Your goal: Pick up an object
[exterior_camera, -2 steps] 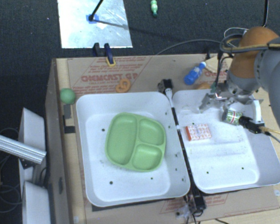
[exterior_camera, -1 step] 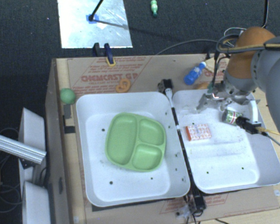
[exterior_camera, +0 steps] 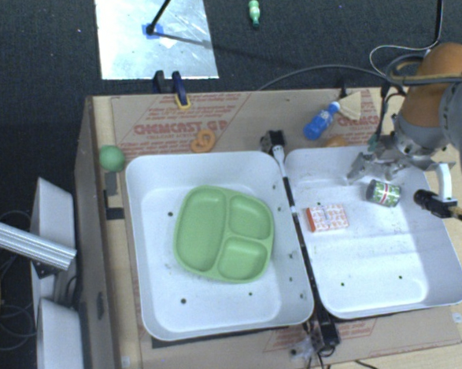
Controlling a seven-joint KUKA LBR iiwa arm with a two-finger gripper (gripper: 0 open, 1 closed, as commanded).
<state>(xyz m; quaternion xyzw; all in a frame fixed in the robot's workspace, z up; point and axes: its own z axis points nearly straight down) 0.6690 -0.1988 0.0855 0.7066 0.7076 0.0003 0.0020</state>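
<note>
A small can [exterior_camera: 384,193] with a green, white and red label lies on its side in the right bin [exterior_camera: 396,286], near its back right corner. My gripper [exterior_camera: 374,173] hangs just behind and above the can, with its silvery fingers [exterior_camera: 358,168] spread apart and nothing between them. A flat red-and-white patterned packet [exterior_camera: 327,217] lies in the same bin, to the left of the can. A green divided plate [exterior_camera: 222,233] rests in the middle of the left bin [exterior_camera: 168,302].
On the cardboard behind the bins lie a blue bottle [exterior_camera: 321,122], an orange ring [exterior_camera: 203,140] and a green ball [exterior_camera: 111,157]. A blue and yellow clamp [exterior_camera: 178,89] sits at the board's back edge. The arm [exterior_camera: 434,94] rises at the right.
</note>
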